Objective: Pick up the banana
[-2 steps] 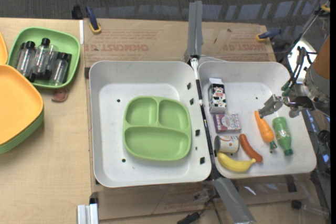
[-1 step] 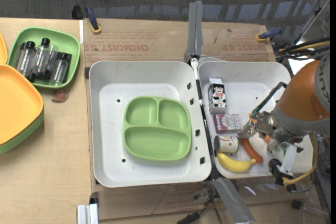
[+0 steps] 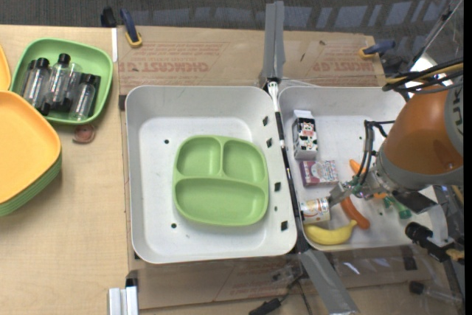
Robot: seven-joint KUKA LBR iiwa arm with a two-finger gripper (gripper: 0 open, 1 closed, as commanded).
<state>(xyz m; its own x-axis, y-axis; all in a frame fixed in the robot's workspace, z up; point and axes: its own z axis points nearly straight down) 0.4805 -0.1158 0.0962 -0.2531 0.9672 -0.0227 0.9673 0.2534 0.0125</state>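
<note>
Banana lies flat at the front edge of the right bin, close to its front-left corner, curve facing up toward the bin's middle. Small can on its side sits just behind the banana, near the bin's left wall. Red-orange carrot-like piece lies just right of the can, touching or nearly touching the banana's right end. Purple packet lies flat behind the can. White carton with a cow print is further back along the left wall.

Gripper hangs low over the right bin's middle, above the carrot-like piece and behind the banana, apart from it; nothing visibly held. Fingers are hidden among cables and clutter, so open or closed cannot be told. Orange band of the arm covers the bin's right side.

Left bin carries a green divided plate at its centre. On the bench's left edge: a green tray with dark-capped bottles and a stack of orange plates.
</note>
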